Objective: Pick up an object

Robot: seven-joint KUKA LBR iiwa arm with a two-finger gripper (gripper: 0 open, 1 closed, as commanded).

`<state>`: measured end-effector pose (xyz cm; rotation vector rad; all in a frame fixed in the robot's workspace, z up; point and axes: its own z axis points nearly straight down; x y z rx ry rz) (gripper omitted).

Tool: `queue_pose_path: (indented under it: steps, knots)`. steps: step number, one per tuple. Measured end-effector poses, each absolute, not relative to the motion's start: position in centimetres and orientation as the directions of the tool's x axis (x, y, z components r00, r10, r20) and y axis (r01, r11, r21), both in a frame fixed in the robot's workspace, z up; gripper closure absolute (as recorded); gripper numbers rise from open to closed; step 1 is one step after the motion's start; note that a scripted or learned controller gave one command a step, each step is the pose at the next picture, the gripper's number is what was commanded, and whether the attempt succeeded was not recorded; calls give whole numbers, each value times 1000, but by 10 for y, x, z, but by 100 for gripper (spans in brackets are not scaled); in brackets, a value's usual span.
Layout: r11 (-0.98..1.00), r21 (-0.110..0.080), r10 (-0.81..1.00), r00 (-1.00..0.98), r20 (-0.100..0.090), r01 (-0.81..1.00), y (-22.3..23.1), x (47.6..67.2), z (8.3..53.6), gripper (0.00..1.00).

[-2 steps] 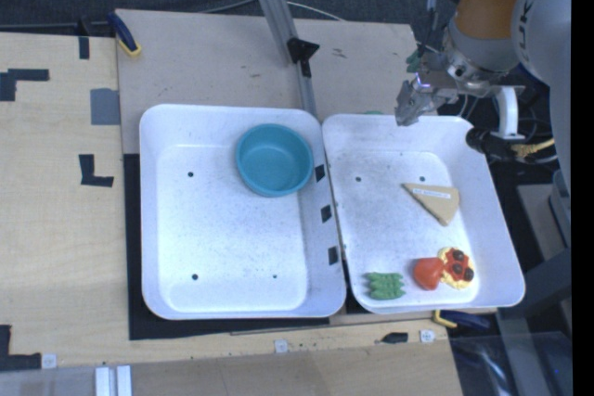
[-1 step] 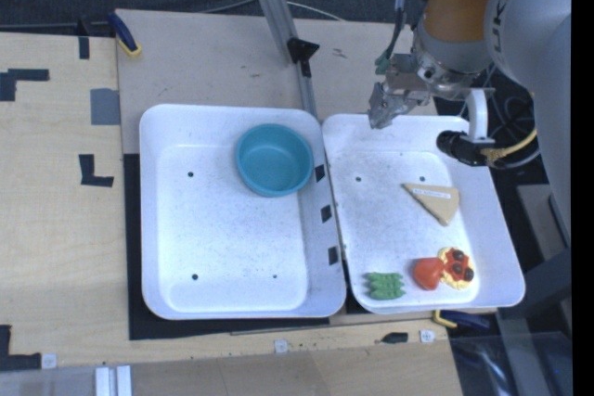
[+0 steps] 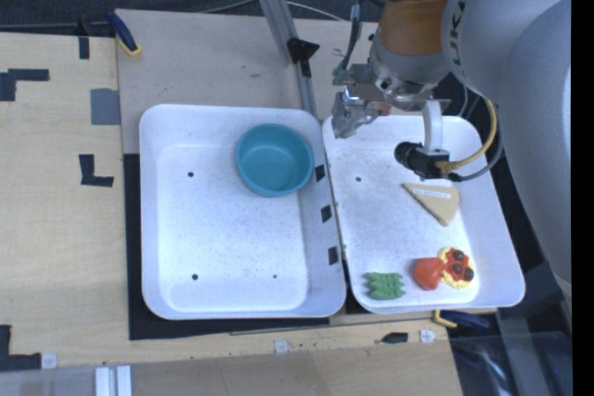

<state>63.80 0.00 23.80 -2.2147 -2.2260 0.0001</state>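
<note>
Item 1. Left bin (image 3: 167, 227): a shallow white tray holding a single piece, a blue bowl (image 3: 274, 159). The bowl stood upright, mouth up, at about 1 o'clock of the bin's floor, near the wall shared with the neighbouring bin. Its open rim offered an edge to pinch, probably the only workable hold on it.

Item 2. Right bin (image 3: 371, 199): a matching white tray, touching the left one along the shared wall. Contents were gathered toward its right and lower parts, well apart from the bowl.

Item 3. Green toy vegetable (image 3: 384, 285): lay flat at 7 o'clock of the right bin, close to the lower wall.

Item 4. Red-and-yellow toy food piece (image 3: 444, 270): lay at 5 o'clock, just beside the green piece; its exact kind could not be told.

Item 5. Tan wedge (image 3: 434, 200), resembling a slice of cheese or bread: lay flat at about 3 o'clock, point toward the bin's middle.

Item 6. Gripper (image 3: 347, 121): hung at 11 o'clock of the right bin, over the corner by the shared wall, below the arm's orange band. Whether the pincer was open or closed could not be told; nothing was seen in it. No candidate object lay directly beneath, so the pick appeared not yet begun. The bowl was the nearest piece, at its 8 o'clock; the wedge lay toward 4 o'clock.
</note>
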Motion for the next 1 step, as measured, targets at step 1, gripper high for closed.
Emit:
queue_pose_path:
  steps: [1]
  knots:
    - [5,-1,1000,-5,1,1000,58,624,227,100]
